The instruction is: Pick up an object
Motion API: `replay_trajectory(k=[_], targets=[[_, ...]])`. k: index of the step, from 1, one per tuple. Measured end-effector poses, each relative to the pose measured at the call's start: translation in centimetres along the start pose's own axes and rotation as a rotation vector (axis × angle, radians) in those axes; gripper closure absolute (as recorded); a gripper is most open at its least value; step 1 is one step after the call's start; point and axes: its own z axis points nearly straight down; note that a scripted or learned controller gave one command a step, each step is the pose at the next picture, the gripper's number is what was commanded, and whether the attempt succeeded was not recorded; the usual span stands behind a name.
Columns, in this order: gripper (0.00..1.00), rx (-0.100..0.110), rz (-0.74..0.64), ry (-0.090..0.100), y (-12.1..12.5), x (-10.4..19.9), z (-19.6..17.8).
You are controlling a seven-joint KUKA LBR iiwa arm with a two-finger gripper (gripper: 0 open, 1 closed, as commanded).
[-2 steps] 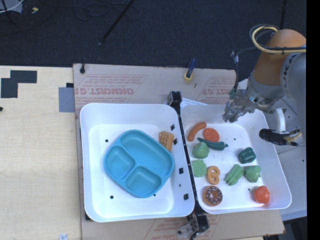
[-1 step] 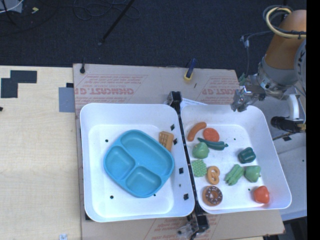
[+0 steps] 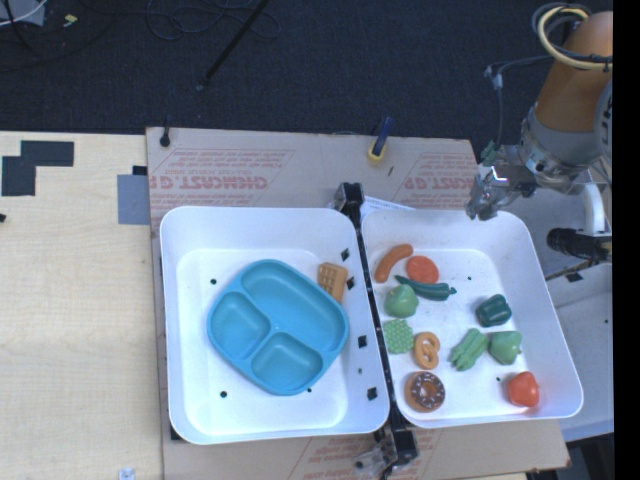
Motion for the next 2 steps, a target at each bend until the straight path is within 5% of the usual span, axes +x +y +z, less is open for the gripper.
replay_trajectory(k=[2], targets=[[1.00,0.007,0.003,0.002,-7.1,6.6,0.7]])
